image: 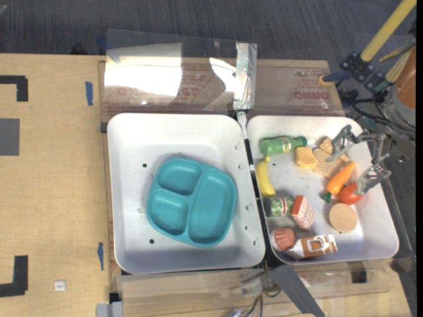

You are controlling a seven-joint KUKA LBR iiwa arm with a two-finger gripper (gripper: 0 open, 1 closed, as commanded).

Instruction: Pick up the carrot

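The orange carrot (341, 177) lies slanted in the right bin (386, 240), near its right side, with its lower end against a red and green vegetable (349, 195). My gripper (357, 158) hangs just up and right of the carrot. It is open, with one finger (342, 139) near the carrot's upper left and the other finger (373, 175) to its right. Nothing sits between the fingers that I can see held.
Crowding the right bin are a green bottle (283, 144), a yellow block (305, 157), a banana (265, 178), a small can (280, 207), a tan disc (343, 217) and a carton (318, 245). A teal divided plate (192, 202) rests in the left bin (125, 177).
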